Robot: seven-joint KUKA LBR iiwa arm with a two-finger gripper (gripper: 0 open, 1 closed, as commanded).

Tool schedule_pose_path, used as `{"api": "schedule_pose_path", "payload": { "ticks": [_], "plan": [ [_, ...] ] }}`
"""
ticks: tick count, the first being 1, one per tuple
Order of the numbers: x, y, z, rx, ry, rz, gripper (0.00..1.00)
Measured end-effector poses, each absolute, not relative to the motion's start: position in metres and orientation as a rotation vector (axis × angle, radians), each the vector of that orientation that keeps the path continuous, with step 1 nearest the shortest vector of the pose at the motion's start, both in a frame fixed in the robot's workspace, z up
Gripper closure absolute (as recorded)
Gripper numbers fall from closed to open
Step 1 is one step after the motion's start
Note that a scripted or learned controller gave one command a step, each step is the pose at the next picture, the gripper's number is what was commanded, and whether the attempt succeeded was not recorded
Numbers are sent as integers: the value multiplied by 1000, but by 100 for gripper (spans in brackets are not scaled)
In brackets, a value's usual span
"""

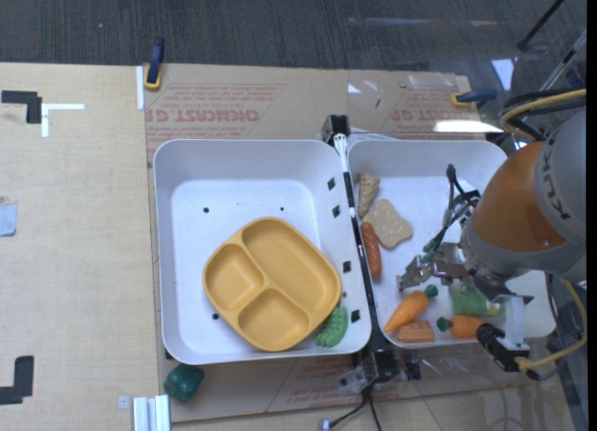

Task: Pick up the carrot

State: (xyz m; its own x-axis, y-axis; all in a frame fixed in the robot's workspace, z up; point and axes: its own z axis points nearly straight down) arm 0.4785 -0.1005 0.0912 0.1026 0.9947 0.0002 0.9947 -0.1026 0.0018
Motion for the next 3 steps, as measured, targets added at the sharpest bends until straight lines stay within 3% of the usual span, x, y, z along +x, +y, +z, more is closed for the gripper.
{"api": "schedule_pose_path", "payload": {
  "ticks": [1,2,3],
  "plan": [
    [479,-95,91,2436,1980,2,0],
    [479,-94,91,2100,2337,0,0],
    [481,-95,100,2099,2334,2,100]
  ]
}}
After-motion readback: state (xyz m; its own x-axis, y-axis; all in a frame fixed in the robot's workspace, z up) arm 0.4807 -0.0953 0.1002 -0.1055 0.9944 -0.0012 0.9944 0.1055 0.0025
